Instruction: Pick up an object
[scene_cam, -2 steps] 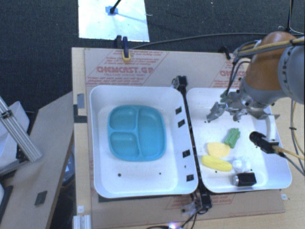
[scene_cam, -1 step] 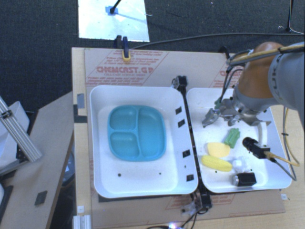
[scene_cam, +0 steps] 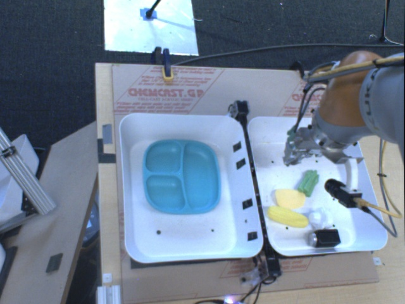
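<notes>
My gripper (scene_cam: 293, 156) hangs over the back left part of the right bin (scene_cam: 272, 132), pointing down at bare white floor. A small green object (scene_cam: 309, 182) lies just to its right and nearer the front. In front of that lie a flat yellow piece (scene_cam: 290, 199) and a longer yellow corn-like piece (scene_cam: 288, 217). A small pale translucent thing (scene_cam: 316, 218) and a short black cylinder with a silver end (scene_cam: 325, 237) sit near the bin's front right. I see nothing held in the gripper.
The left bin (scene_cam: 136, 138) holds a blue divided plate (scene_cam: 182, 175) at its middle. A black divider strip (scene_cam: 248, 170) runs between the bins. The grey arm with its orange band (scene_cam: 345, 94) reaches in from the right, above the right bin's back edge.
</notes>
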`<state>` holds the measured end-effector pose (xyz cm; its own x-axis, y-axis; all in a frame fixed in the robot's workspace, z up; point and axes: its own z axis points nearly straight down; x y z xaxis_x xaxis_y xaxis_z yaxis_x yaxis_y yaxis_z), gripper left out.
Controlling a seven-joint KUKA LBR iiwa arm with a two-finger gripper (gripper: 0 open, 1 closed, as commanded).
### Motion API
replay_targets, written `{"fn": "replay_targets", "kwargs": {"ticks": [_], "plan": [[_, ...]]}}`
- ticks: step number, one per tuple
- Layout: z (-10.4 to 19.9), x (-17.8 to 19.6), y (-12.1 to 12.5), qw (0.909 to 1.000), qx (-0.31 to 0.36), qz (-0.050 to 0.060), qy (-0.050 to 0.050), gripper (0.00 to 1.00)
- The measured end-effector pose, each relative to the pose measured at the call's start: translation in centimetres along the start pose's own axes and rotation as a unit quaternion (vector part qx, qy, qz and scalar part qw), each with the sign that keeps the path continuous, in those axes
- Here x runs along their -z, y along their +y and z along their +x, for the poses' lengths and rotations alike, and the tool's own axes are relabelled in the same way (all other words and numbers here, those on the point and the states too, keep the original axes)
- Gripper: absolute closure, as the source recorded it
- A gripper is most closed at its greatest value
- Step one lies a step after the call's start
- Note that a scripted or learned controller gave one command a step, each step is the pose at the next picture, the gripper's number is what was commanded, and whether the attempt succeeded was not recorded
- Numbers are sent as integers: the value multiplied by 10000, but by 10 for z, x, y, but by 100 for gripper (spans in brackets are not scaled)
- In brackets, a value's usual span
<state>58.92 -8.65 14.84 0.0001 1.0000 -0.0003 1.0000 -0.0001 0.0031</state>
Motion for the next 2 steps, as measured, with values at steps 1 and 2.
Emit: {"fn": "replay_targets", "kwargs": {"ticks": [1, 2], "plan": [[-4, 44, 0, 10000, -1, -16, -4, 100], [-10, 89, 3, 10000, 17, -18, -4, 100]]}}
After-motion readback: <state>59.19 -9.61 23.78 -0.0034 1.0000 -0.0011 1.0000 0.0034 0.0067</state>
